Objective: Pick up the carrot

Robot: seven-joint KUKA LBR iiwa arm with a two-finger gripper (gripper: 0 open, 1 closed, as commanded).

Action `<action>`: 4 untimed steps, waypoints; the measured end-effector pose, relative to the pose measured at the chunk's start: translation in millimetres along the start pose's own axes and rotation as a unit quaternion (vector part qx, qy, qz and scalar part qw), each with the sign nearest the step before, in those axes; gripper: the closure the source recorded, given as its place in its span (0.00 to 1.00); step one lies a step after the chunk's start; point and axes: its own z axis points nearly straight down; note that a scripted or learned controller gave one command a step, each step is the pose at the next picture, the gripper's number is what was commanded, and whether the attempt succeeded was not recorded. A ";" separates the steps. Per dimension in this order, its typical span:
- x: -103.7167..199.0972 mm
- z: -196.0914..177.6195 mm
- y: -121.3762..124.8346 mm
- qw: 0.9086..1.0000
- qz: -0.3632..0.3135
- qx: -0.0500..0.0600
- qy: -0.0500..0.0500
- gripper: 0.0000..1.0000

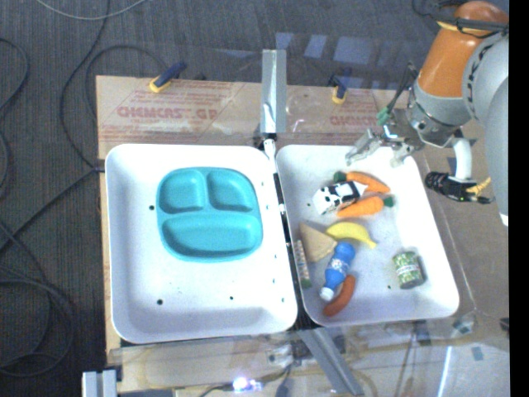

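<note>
Carrots lie in the right bin (430, 222), two of them by the look: one (368, 181) at the upper part, angled, and a second (362, 207) just below it, both near a small black-and-white toy cow (338, 194). The task names one carrot, so either could serve; the upper one is nearer the claw (378, 141).

Judging by the pose, this is the approach step. The claw hangs over the bin's upper edge, just beyond the upper carrot, with its pale fingers spread apart and nothing between them. The next move would call for bringing the claw over the chosen carrot, turning it so the fingers straddle the carrot's narrow width, then lowering and closing. The cow and the other carrot sit close, so a sloppy descent could nudge them or trap the wrong thing.

Also in the right bin are a banana (352, 232), a tan wedge (315, 240), a blue bottle (337, 268), a red sausage (340, 294) and a small green can (407, 268). The left bin (132, 304) holds a blue divided plate (211, 213).

Both bins rest on a brown board (190, 110) on the desk, held by yellow clamps (165, 77). Dark carpet (83, 56) with loose cables surrounds it.
</note>
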 end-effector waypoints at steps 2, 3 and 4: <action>-31.2 79.2 -32.7 0.993 -0.113 -0.028 -0.011 0.00; -45.7 79.7 -35.3 0.994 -0.103 -0.028 -0.008 0.00; -31.5 37.9 -52.8 0.988 -0.153 -0.001 -0.001 0.00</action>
